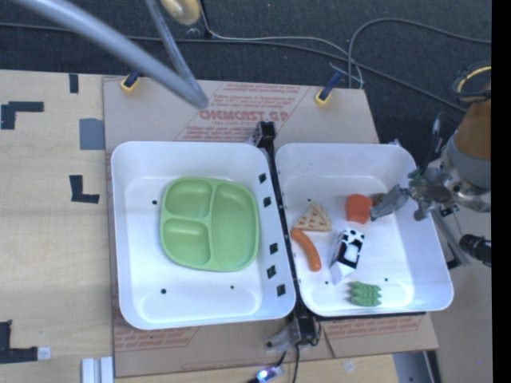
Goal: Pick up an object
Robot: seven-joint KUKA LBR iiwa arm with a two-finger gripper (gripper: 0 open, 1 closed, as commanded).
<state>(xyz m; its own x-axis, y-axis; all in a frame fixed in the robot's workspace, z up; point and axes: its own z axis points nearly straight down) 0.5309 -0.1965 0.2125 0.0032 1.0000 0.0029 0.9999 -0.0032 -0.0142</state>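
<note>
— What sort of place is this?
— A robotics lab: two white bins [120, 214] sit clamped on a bench [48, 214] marked with black tape, cables [399, 34] trailing behind the bins.

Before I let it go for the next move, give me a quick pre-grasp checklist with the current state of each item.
1. End effector is over the right bin: ok, near its right wall.
2. A target lies close by: ok, the orange block sits just beside the end effector.
3. Something already held: cannot tell, the tip is too small to read.
4. Orange block has room around it: ok, apart from the sandwich wedge and the black-and-white toy.
5. Other objects stay out of the approach: ok, the sausage and the green toy lie farther off.
</note>
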